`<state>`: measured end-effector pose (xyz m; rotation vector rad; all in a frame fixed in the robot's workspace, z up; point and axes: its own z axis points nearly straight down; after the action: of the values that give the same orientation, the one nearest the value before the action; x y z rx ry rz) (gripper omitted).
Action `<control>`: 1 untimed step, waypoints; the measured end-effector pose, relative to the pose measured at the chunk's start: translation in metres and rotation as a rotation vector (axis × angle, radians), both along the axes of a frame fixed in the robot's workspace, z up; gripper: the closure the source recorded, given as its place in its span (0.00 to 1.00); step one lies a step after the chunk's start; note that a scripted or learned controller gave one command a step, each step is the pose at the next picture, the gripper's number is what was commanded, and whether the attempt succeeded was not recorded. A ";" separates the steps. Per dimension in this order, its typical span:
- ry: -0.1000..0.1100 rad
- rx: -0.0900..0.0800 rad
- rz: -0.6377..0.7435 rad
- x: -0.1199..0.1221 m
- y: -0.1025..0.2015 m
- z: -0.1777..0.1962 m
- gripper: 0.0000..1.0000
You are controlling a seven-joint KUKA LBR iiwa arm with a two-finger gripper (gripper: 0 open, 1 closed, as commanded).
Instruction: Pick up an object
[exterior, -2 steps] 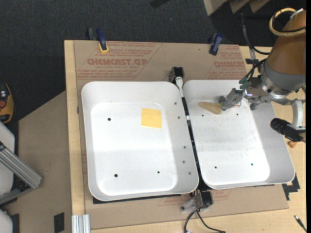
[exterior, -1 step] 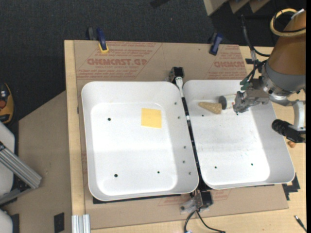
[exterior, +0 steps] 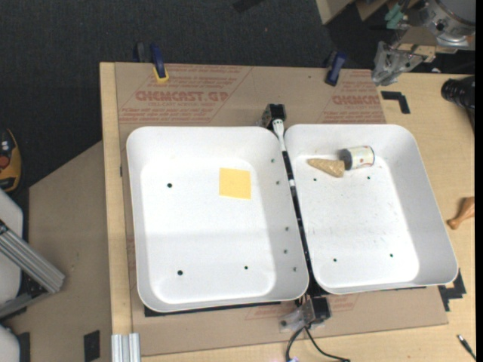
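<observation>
A flat yellow square lies in the left bin, toward its upper middle. In the right bin, near the back wall, a tan wedge-shaped piece rests against a small white cylinder with a dark cap. My gripper hangs above the bench behind the right bin's back edge, at the upper right of the view, well apart from all three objects. Nothing shows between its fingers.
Blue clamps hold the cardboard-covered bench at the back. A black hinge bracket sits between the bins at their back. Cables trail at the front. A wooden piece pokes in at the right edge.
</observation>
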<state>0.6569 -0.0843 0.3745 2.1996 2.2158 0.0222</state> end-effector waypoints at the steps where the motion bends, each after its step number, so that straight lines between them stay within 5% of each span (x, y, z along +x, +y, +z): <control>1: 0.031 0.006 -0.003 -0.002 0.054 -0.085 1.00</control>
<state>0.6553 -0.0299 0.2894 2.2210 2.2310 -0.0055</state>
